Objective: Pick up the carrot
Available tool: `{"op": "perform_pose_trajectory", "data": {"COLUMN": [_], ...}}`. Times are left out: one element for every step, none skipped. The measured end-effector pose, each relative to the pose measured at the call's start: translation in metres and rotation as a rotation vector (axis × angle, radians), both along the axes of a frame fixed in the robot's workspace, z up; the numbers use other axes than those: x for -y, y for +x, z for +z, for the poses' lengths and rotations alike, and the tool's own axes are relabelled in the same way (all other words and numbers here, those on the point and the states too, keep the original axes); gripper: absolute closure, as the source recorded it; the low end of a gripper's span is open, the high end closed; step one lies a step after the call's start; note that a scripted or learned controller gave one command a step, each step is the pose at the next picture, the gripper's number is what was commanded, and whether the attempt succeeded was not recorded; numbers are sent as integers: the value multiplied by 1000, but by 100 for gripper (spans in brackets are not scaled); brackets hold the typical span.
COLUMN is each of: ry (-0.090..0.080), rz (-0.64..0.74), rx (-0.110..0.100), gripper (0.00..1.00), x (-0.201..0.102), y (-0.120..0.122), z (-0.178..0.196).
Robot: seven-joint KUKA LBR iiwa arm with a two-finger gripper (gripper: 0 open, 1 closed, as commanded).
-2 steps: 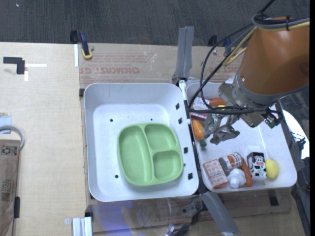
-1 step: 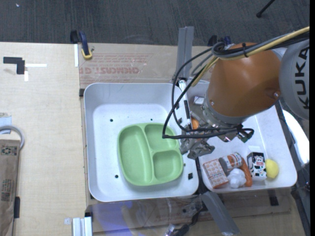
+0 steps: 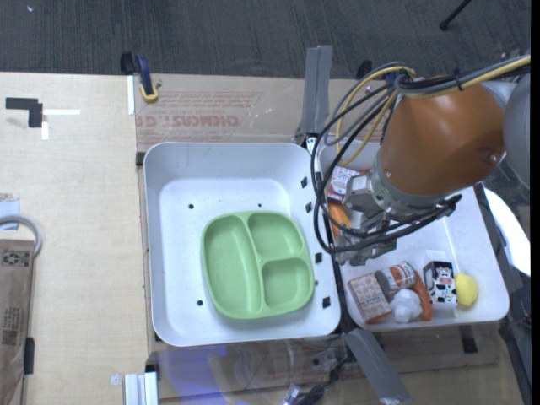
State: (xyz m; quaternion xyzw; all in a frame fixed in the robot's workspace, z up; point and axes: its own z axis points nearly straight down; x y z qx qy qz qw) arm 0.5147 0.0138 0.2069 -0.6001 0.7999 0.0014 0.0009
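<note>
> Orange sliver tucked under the gripper (image 3: 359, 226), probably the carrot (image 3: 337, 213)? Sitting just inside the left wall of the right bin (image 3: 494, 306).

>> Yep, hard up against the wrist's left side, long axis apparently running along that wall. Can't tell how the gripper's set, though, or whether holding anything.

Dark grey carpet floor (image 3: 211, 19) runs along the top. Below it sits a light wood bench (image 3: 67, 226), with a sheet of brown cardboard (image 3: 219, 108) lying flat against its far edge. Lighting's even, pretty soft.
</note>
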Motion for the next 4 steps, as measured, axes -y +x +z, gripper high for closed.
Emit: {"op": "perform_pose_trajectory", "data": {"ry": [1, -1, 0, 3], "rz": [293, 79, 465, 800], "rx": [1, 2, 2, 2], "gripper": [100, 100, 100, 100], "x": [55, 112, 103, 85], "y": [15, -18, -24, -13], "z": [-16, -5, -14, -16]}}
